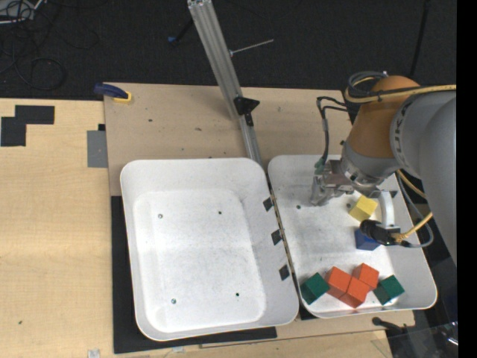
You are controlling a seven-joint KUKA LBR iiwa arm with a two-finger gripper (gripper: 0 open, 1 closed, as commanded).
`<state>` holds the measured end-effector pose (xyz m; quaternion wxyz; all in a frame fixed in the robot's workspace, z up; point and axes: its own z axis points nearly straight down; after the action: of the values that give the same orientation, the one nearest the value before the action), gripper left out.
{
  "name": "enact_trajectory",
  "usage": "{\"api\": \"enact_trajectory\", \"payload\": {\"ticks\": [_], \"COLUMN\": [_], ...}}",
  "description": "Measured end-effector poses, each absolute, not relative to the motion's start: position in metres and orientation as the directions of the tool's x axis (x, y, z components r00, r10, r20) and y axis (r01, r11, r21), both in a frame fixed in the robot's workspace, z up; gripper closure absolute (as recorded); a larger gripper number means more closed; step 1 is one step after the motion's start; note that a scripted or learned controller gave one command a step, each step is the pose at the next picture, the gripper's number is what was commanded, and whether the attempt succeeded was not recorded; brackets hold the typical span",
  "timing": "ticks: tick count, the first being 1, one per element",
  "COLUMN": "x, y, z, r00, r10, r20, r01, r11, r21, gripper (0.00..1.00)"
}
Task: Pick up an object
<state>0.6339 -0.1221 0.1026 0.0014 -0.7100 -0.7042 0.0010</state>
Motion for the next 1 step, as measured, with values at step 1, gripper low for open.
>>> {"api": "enact_trajectory", "payload": {"ticks": [1], "x": [0.6309], "y": [-0.1154], "z": [0.1614], "r00": [0.001], "r10": [1.0], "r20": [0.0], "r01": [1.0], "r11": [-0.001], "r21": [0.003], "gripper": [1.0]}}
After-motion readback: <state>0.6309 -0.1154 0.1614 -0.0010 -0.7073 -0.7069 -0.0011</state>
